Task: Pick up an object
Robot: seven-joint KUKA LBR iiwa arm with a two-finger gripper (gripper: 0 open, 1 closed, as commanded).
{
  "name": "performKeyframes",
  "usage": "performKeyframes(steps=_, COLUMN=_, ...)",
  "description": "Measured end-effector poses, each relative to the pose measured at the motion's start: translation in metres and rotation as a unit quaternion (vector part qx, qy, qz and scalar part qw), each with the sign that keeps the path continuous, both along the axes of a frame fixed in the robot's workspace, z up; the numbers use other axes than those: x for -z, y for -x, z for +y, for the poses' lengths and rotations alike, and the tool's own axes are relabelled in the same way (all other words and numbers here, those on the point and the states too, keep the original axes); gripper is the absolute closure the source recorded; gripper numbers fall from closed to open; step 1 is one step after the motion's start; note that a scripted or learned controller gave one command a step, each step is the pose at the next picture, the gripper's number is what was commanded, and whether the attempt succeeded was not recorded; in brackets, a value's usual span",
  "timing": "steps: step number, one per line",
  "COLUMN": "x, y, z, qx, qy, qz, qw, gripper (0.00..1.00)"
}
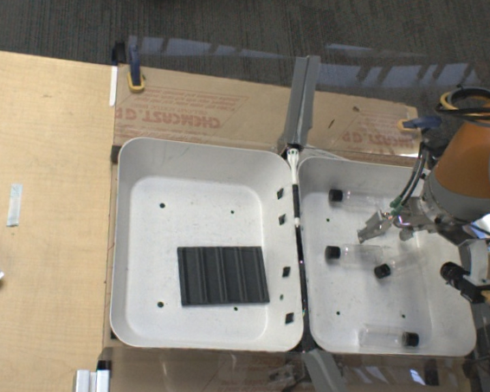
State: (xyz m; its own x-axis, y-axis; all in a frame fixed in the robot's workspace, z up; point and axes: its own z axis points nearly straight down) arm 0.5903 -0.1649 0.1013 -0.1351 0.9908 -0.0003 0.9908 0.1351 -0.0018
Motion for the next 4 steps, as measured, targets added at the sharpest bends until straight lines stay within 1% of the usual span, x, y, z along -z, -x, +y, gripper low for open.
performKeyframes(steps=1, x=0.010, y=0.042, z=0.003, qx=-0.013, qy=-0.0004, qz=0.000, qw=0.9999, gripper=0.00)
performKeyframes(steps=2, x=0.010, y=-0.045, z=-0.022, qx=-0.028, qy=0.0005, qz=-0.001, qw=0.9996, gripper=0.00)
performKeyframes(steps=3, x=0.000, y=-0.045, z=-0.022, qx=-0.030, qy=0.0014, qz=-0.001, qw=0.9996, gripper=1.00)
performKeyframes(steps=4, x=-0.107, y=-0.053, z=0.054, qx=-0.044, qy=0.0003, qz=-0.001, qw=0.9990, gripper=1.00)
